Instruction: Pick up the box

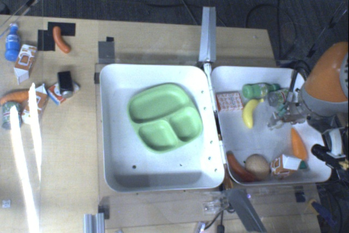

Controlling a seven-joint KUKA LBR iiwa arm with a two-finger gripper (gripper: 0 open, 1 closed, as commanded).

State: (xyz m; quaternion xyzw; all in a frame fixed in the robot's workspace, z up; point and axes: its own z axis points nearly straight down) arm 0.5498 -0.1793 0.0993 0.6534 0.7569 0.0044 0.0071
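A flat red-and-white box (229, 101) lies in the right bin (305, 178), against its left wall near the back. My gripper (283, 115) hangs over the middle right of that bin, well to the right of the box, with a yellow banana (249, 113) between them. Nothing shows in its grasp. A small orange-and-white carton (284, 165) stands near the bin's front edge, below the gripper.
The right bin also holds a green bottle (260, 90), an orange carrot (298, 143), a brown potato (256, 163) and a dark red sausage (239, 168). A green divided tray (165, 117) sits in the left bin (117, 172). Loose items lie on the bench at far left.
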